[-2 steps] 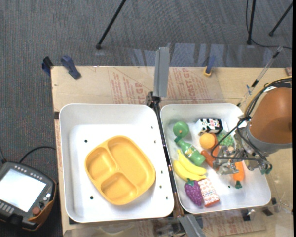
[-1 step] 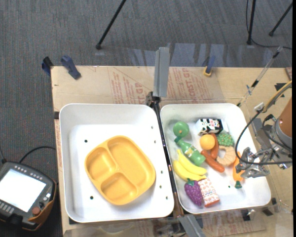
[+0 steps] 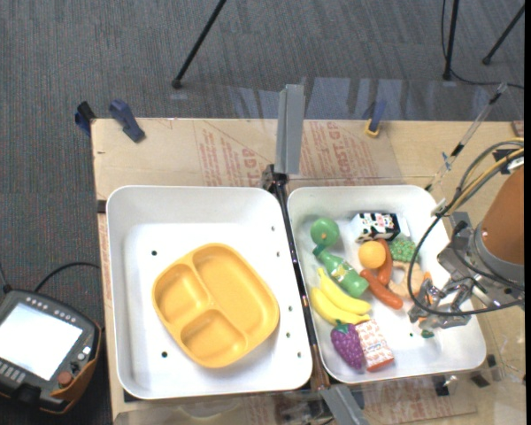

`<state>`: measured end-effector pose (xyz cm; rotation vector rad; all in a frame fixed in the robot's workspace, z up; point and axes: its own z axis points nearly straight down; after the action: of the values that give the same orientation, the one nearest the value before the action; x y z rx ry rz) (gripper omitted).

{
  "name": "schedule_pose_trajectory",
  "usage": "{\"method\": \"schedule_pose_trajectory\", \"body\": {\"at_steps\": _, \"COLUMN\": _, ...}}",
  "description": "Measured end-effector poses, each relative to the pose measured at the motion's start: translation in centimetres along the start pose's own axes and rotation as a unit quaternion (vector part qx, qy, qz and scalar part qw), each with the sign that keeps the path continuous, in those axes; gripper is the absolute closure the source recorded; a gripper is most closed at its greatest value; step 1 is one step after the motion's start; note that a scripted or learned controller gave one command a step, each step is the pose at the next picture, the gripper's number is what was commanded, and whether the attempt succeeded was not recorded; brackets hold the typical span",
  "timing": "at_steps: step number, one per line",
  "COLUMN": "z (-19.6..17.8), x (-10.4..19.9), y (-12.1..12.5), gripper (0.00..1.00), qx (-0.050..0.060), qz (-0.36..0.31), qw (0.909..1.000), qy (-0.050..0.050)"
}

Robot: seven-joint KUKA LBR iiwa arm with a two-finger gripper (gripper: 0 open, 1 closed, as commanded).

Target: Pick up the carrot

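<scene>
Two white bins side by side on the bench; left bin (image 3: 128,228) holds a yellow divided tray (image 3: 214,304), lying flat; right bin (image 3: 407,193) holds the toy food. Carrot (image 3: 382,290) lies near the middle of the right bin, slanted, orange, just right of the banana bunch (image 3: 336,301) and just below the orange (image 3: 372,255); it touches the bin floor, nothing grips it. Green apple (image 3: 325,231) toward the upper left of that bin; green bottle (image 3: 343,274) between apple and bananas; black-and-white milk carton (image 3: 375,227) at top; purple grapes (image 3: 348,344) and a small red box (image 3: 374,343) at the lower edge. Gripper (image 3: 432,312) hangs low over the right side of the right bin, right of the carrot and apart from it; fingers' state cannot be told, too tangled with cables; nothing seen between them.
</scene>
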<state>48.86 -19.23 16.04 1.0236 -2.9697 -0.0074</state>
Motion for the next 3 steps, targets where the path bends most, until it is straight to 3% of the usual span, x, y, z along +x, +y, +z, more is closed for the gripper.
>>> {"method": "schedule_pose_trajectory", "body": {"at_steps": 1, "z": -14.6, "x": 0.0, "y": -2.0, "gripper": 1.00, "qx": 0.007, "qz": -0.026, "qw": 0.9996, "qy": -0.004}}
{"method": "schedule_pose_trajectory", "body": {"at_steps": 2, "z": -23.5, "x": 1.6, "y": -1.2, "gripper": 1.00, "qx": 0.006, "qz": -0.065, "qw": 0.9979, "qy": -0.003}}
{"method": "schedule_pose_trajectory", "body": {"at_steps": 3, "z": -18.9, "x": 2.0, "y": -1.1, "gripper": 1.00, "qx": -0.001, "qz": -0.114, "qw": 0.9935, "qy": -0.001}}
